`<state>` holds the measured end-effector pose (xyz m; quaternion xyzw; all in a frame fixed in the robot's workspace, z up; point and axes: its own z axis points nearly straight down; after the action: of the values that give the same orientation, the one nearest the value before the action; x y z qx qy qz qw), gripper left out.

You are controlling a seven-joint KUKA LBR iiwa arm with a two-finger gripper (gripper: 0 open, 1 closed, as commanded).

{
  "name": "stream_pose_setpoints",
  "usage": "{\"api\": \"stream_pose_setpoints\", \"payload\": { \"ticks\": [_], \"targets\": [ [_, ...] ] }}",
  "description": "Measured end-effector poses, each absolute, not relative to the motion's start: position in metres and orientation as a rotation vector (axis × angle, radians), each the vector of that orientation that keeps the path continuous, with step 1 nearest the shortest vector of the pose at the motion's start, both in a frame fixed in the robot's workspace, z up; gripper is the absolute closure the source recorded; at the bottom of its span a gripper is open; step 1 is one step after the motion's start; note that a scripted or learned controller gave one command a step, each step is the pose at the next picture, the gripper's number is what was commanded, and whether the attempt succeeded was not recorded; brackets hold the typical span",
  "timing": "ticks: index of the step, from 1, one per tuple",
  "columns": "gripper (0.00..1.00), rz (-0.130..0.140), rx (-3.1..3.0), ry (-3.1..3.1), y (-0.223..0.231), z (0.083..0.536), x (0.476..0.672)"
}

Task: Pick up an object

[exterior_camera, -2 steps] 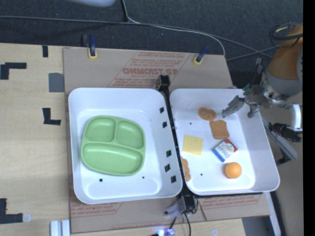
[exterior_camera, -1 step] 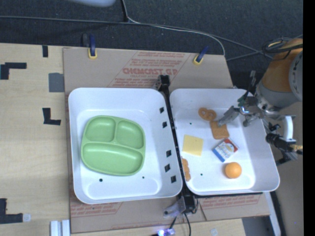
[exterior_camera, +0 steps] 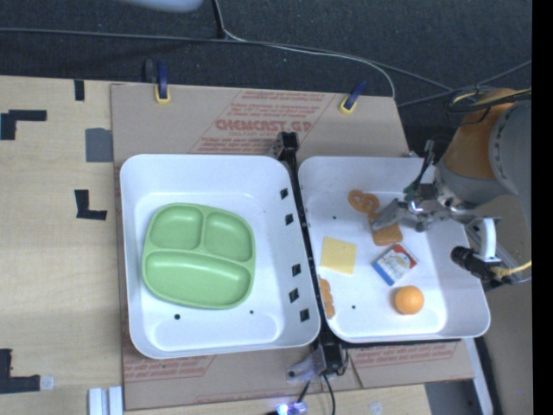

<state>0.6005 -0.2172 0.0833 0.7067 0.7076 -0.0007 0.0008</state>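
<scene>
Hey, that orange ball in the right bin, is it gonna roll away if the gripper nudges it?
Probably. The orange ball looks round and sits loose on the right bin's smooth white floor, touching nothing. An off-centre push would likely send it rolling toward the wall. Its curved surface may also slip between two fingers.

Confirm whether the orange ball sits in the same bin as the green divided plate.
No. The orange ball lies in the right bin, while the green divided plate lies in the left bin.
</scene>
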Motion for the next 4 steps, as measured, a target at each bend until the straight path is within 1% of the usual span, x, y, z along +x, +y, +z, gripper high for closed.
{"api": "stream_pose_setpoints", "payload": {
  "ticks": [1,3,4],
  "targets": [
    [1.0,0.005,2.211,2.218,-0.217,0.099,0.604],
    [1.0,0.004,2.216,2.221,-0.21,0.226,0.608],
    [1.0,0.003,2.216,2.221,-0.212,0.269,0.608]
  ]
}}
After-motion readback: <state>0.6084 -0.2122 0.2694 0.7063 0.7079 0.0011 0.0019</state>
